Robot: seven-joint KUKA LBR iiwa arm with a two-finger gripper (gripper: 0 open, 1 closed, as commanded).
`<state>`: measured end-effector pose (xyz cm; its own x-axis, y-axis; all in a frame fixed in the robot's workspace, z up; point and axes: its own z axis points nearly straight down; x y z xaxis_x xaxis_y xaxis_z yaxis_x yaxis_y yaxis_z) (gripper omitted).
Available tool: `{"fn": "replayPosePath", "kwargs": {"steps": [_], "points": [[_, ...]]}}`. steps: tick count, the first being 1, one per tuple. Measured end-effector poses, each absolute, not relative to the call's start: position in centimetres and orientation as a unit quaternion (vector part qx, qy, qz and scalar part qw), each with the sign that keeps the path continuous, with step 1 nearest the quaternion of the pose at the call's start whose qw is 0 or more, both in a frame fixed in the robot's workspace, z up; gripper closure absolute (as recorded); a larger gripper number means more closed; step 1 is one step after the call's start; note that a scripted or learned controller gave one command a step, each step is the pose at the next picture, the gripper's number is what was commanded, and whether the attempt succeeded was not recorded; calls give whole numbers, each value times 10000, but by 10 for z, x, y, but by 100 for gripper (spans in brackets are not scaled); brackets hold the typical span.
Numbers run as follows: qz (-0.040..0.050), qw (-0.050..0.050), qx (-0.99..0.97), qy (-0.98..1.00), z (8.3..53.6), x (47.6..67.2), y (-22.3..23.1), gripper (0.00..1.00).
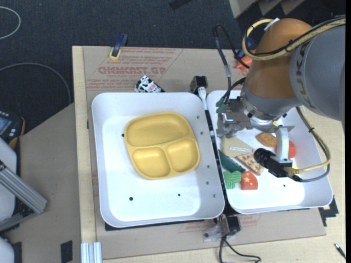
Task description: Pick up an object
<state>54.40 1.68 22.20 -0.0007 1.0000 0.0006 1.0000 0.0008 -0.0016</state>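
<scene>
A grey arm with an orange band reaches over the right bin (pixel 307 199), its gripper (pixel 233 122) hanging low above the bin's upper left corner; whether it is open or closed cannot be told. Below it lies a clutter of small objects, among them a red piece (pixel 249 182), a green piece (pixel 232 178) and a tan waffle-like piece (pixel 248 161). A yellow divided plate (pixel 162 144) rests in the left bin (pixel 109 196).

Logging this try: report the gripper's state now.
Gripper: low over the right bin, above the toys; open or shut cannot be told.
</scene>
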Motion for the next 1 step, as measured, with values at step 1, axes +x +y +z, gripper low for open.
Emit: {"fn": "replayPosePath", "kwargs": {"steps": [1], "points": [[-10,-16,-7072,-7071,234,553,9,100]]}}
